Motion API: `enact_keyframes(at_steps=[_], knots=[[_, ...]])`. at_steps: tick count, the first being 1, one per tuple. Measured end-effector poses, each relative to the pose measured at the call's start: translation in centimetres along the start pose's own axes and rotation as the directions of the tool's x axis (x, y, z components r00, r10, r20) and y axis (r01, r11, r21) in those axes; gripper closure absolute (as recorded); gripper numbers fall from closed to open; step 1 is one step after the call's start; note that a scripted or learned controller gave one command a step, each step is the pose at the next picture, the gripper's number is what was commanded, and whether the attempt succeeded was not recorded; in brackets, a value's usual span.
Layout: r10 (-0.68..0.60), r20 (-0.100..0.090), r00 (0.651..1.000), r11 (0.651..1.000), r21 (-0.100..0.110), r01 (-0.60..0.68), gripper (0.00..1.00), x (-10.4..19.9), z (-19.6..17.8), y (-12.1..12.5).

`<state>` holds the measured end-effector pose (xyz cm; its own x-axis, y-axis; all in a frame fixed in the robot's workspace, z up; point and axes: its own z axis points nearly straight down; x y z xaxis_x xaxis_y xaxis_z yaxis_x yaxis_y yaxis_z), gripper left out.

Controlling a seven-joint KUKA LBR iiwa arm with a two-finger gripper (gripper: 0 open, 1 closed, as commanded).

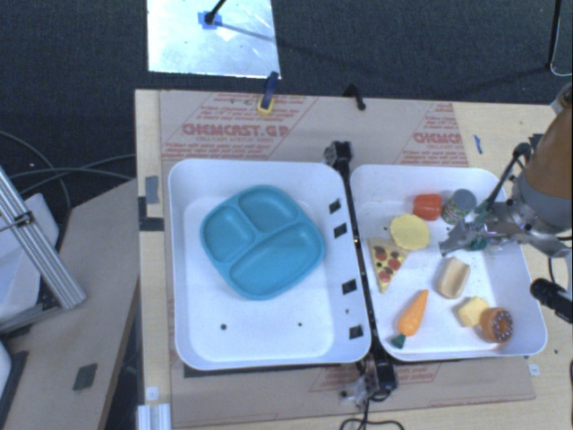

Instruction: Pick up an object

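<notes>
The tool hangs in the right bin just above the bread roll, but I cannot tell how it is set, and because the cheese and donut lie near, it may push them instead of catching the roll.

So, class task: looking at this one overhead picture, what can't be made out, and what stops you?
- Gripper, camera view: small and blurred, so its state over the right bin cannot be read.
- Arm, camera view: cut off by the right edge.
- Grey round object, camera view: partly behind the gripper, too blurred to identify.
- Donut, camera view: too small for topping detail.
</notes>
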<state>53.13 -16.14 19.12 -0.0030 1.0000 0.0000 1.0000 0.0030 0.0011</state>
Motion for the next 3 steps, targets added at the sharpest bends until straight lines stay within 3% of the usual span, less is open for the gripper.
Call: enact_keyframes(at_steps=[1, 2, 3], knots=[[-0.008, -0.001, 1.0, 1.0, -0.003, 0.008, 0.0, 5.1, 10.4, 8.1], [-0.002, 0.001, 1.0, 1.0, -0.004, 0.002, 1.0, 4.7, 8.9, 7.9], [-0.014, -0.006, 1.0, 1.0, -0.01, 0.014, 1.0, 17.7, 0.1, 8.0]])
